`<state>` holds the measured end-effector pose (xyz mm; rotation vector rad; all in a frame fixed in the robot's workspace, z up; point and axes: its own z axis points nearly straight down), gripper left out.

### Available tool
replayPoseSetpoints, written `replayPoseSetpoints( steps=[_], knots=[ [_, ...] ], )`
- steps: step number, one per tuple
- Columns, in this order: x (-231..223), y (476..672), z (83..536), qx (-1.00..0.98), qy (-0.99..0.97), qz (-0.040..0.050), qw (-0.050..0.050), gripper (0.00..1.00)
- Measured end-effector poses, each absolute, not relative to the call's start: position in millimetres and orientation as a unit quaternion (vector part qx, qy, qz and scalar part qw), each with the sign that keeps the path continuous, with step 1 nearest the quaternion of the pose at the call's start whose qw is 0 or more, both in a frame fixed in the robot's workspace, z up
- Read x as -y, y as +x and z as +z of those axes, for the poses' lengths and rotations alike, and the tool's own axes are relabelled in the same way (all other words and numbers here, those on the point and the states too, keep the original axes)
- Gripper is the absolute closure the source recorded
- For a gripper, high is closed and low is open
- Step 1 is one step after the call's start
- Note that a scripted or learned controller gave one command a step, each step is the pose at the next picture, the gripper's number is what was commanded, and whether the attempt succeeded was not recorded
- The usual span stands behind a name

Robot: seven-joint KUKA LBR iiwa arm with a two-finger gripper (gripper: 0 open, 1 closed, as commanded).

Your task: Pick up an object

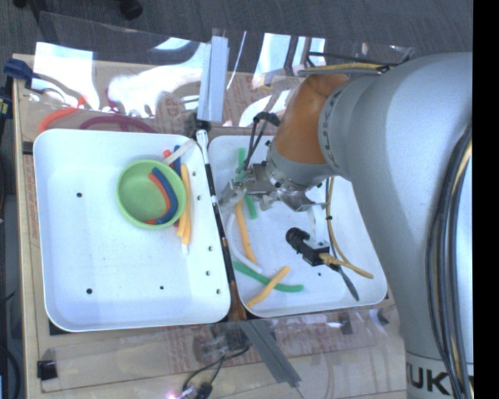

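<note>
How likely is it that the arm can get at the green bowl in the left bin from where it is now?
Probably yes. The green bowl lies open from above in the left bin, with only sticks at its right edge. The gripper is over the right bin, so the low divider between the bins is the one thing to cross.

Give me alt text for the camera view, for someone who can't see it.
A grey arm reaches from the right, its tool low over the right bin, which holds yellow and green sticks. The left bin holds a green bowl beside a yellow stick.
</note>
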<state>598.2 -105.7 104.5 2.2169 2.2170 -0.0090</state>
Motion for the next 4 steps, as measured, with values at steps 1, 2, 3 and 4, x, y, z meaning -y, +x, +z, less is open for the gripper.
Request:
replayPoseSetpoints(
  steps=[1, 2, 3, 4],
  knots=[
    [105.1, 598.5, 114.6, -0.708, 0.706, -0.0026, 0.002, 1.0],
    [105.0, 598.5, 114.6, -0.708, 0.706, -0.0028, 0.002, 0.0],
    [104.8, 598.8, 124.3, -0.708, 0.706, -0.0023, 0.002, 1.0],
    [104.7, 598.8, 124.3, -0.709, 0.706, -0.0024, 0.002, 0.0]
  ],
)
